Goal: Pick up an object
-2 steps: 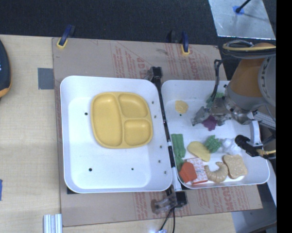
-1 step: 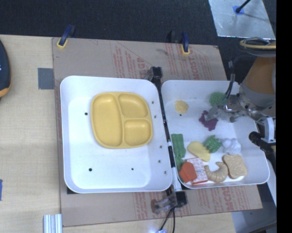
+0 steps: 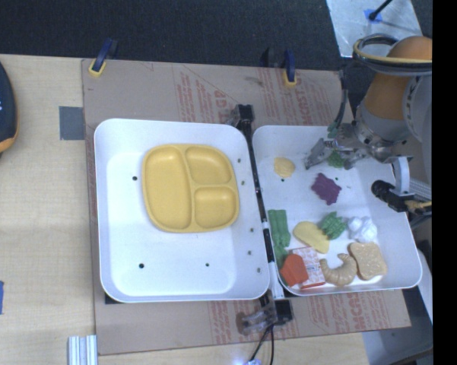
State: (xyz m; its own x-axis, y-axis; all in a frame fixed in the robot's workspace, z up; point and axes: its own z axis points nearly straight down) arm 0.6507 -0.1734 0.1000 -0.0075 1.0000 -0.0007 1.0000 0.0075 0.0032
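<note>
i see the counter (image 3: pixel 38 226) as pale wood grain with a matt look, and a brown cardboard sheet (image 3: pixel 175 90) printed in faded red lies flat on it. both white bins (image 3: pixel 114 280) look like smooth plastic with a soft sheen. the yellow divided tray (image 3: pixel 190 187) is smooth matt plastic. the claw (image 3: pixel 331 152) reads as dull grey metal, under a glossy orange band (image 3: pixel 403 52).
</note>
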